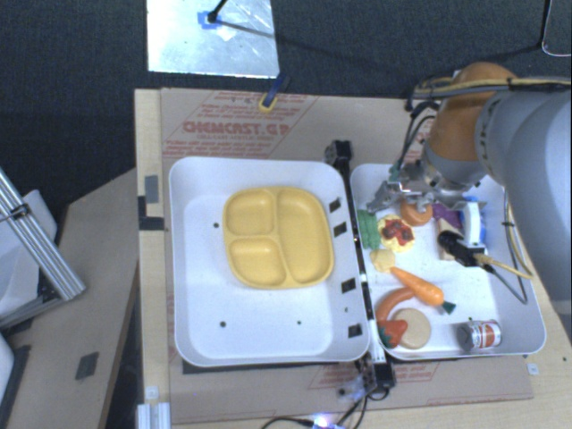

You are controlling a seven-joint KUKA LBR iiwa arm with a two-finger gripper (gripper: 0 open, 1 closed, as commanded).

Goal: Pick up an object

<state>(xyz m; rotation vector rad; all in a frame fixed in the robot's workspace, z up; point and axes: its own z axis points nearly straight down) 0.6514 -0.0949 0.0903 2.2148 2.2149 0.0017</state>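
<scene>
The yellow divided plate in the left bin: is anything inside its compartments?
All three compartments of the yellow divided plate look bare; no item lies in them. It sits flat in the left bin. The bin floor under the plate is covered, so what lies beneath cannot be seen.
</scene>
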